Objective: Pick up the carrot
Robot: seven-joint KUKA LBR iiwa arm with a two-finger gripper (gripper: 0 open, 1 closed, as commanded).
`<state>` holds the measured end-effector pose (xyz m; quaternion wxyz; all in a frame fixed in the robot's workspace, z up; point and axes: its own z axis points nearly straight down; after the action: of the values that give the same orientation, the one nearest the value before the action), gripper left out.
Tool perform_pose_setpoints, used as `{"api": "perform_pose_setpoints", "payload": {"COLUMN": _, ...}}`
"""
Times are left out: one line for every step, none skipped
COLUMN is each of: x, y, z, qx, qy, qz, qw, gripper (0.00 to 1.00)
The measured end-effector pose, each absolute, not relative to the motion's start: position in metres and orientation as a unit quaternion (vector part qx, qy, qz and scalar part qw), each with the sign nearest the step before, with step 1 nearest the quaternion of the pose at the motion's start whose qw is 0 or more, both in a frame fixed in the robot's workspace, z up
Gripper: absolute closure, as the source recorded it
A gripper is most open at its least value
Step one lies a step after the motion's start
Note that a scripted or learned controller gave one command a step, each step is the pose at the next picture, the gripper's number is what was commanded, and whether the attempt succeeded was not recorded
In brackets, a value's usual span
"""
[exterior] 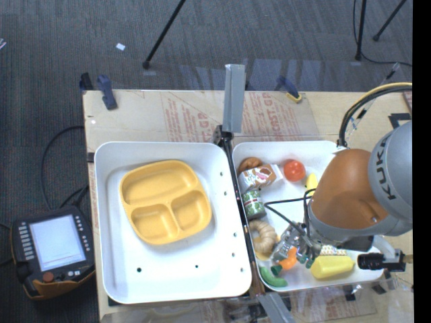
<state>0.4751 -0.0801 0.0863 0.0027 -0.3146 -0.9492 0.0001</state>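
Orange carrot (290,259) at six o'clock in the right bin (323,147), gripper (296,244) directly over it, grip state impossible to tell, yellow tray (165,200) in left bin (108,247).

Two white bins (108,200), one yellow tray (166,201), one tomato (293,170), one carrot (289,258).

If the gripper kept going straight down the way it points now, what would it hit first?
Probably the carrot: the gripper hangs right over it in the right bin, with the yellow lemon just beside. Height above it is unclear from this slanted view.
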Motion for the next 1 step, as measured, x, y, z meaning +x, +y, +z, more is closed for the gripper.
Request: {"api": "perform_pose_setpoints", "payload": {"x": 0.4826, "y": 0.0008, "z": 0.1881, "qx": -0.178, "qy": -0.984, "qz": -0.0008, "qw": -0.001, "gripper": 1.00}}
